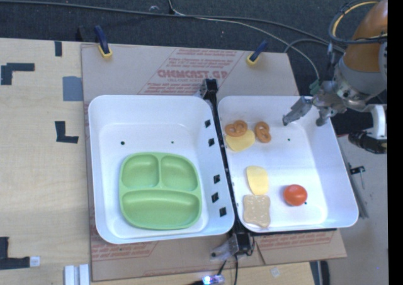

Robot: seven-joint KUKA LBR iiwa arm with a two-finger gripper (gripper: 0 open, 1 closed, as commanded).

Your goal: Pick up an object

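Observation:
The right bin (327,151) holds two brown pretzels (237,128) (262,131), a pale yellow piece (240,142) under the first pretzel, a yellow cheese slice (257,180), a tan bread slice (256,210) and a red tomato (295,195). My gripper (310,111) hangs over the bin's far right corner, well above and to the right of the pretzels. Its two fingers are spread apart and open, with nothing between them.
The left bin (104,120) carries a green divided plate (160,190). A black divider with clips (216,151) runs between the bins. Cables cross the dark floor behind, and two clamps (102,44) (256,55) hold the cardboard base.

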